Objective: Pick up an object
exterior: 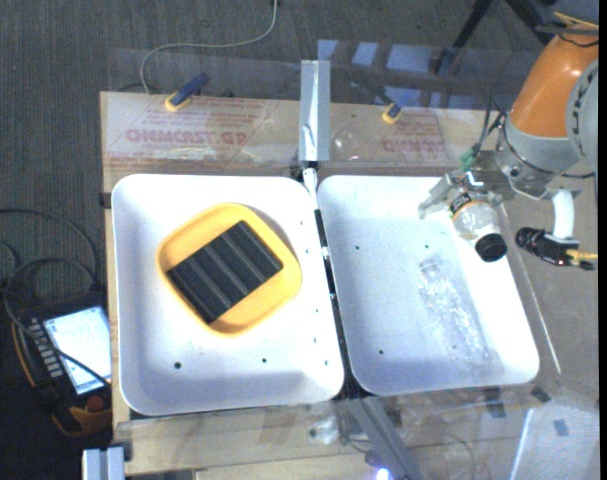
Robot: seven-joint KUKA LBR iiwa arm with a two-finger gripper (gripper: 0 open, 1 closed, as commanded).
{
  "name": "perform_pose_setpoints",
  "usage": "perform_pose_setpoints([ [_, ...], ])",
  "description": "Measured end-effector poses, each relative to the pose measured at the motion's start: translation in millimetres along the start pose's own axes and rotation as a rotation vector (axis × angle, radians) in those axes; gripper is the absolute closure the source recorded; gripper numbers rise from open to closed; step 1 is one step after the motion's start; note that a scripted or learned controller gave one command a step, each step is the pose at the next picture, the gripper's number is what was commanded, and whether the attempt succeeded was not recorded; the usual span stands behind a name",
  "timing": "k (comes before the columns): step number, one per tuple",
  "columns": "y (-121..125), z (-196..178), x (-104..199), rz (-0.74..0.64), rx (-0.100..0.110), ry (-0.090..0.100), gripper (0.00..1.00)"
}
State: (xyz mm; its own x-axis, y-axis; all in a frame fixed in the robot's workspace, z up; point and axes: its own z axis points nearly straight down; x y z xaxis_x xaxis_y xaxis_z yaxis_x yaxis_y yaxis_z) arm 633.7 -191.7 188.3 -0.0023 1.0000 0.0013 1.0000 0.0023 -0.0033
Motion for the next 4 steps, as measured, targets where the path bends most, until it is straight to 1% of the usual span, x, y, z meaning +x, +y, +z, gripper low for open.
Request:
perform_pose_setpoints([
  [1,17,8,-32,-0.152,-0.002,-0.005,0.00],
  [2,35,-10,-30,-0.234,-0.003,-0.006,0.00],
  [3,-32,86,-30,-0.452,-0.004,0.000,0.00],
  [4,-4,97,-27,-0.415,-0.014,0.000,0.00],
])
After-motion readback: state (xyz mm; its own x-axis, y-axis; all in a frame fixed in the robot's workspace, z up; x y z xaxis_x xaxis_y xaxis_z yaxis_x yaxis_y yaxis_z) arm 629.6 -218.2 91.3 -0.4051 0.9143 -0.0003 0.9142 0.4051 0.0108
